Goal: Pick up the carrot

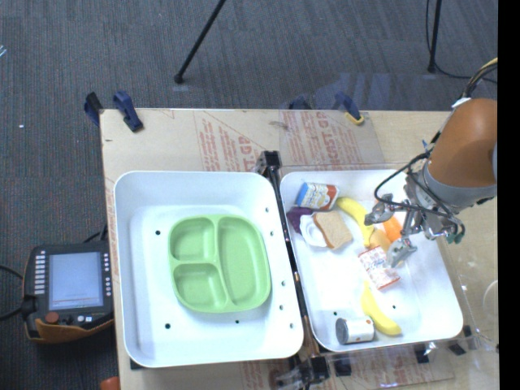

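Observation:
The carrot (392, 227), a short orange piece, lies in the right bin (439, 319) near its right wall, against a yellow piece (375, 236). My gripper (388, 236) hangs low over it from the arm's grey wrist (435, 201). It is open, one finger (377, 216) to the carrot's upper left and the other (400, 253) to its lower right. The carrot sits between the spread fingers, and I cannot tell whether they touch it. The wrist hides part of the carrot's right side.
Around the carrot in the right bin lie a banana (351, 210), a bread slice (333, 230), a blue and red can (316, 195), a red and white packet (379, 267), a second banana (380, 312) and a small grey can (355, 329). The left bin (138, 210) holds a green divided plate (219, 263).

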### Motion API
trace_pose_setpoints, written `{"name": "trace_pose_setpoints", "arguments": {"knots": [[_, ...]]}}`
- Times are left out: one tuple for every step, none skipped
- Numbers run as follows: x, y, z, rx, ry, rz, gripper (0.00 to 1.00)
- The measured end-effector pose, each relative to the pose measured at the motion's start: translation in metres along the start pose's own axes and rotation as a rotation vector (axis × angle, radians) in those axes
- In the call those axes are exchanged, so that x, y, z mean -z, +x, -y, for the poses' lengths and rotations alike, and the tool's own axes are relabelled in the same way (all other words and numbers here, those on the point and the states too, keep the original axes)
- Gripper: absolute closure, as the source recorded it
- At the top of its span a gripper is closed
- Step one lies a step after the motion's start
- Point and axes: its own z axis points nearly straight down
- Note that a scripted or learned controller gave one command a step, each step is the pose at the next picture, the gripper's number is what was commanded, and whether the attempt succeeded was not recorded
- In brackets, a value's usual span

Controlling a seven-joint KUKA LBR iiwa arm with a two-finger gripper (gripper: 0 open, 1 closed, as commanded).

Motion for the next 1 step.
{"name": "trace_pose_setpoints", "arguments": {"knots": [[0.0156,-0.0055,-0.0023,0.007,0.004,0.013,1.0]]}}
